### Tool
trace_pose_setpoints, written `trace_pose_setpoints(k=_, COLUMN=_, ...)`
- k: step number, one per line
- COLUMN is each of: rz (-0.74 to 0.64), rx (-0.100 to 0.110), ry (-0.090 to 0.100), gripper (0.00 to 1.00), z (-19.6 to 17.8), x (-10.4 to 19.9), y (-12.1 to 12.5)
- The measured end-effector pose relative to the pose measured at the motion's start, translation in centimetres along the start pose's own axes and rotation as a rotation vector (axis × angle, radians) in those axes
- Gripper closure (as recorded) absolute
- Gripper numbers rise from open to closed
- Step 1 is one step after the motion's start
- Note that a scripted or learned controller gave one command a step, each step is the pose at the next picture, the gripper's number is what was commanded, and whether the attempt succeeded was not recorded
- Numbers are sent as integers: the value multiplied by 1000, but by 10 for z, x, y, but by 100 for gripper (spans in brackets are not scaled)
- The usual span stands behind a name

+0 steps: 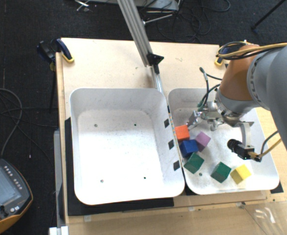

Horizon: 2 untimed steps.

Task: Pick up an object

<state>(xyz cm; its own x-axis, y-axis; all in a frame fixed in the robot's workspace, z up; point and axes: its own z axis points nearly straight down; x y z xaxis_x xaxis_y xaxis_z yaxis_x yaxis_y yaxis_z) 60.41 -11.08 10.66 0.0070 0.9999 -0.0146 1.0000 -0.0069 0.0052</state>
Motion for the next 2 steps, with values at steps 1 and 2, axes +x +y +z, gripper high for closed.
trace_pose_setpoints(k=1, rz=-6, rx=-4, ry=12, gripper=0, z=-194, x=-7, y=-73)
trace_pose_setpoints(k=2, rz=-6, rx=12, ry=15, gripper=0, z=-66, x=-12, y=-39)
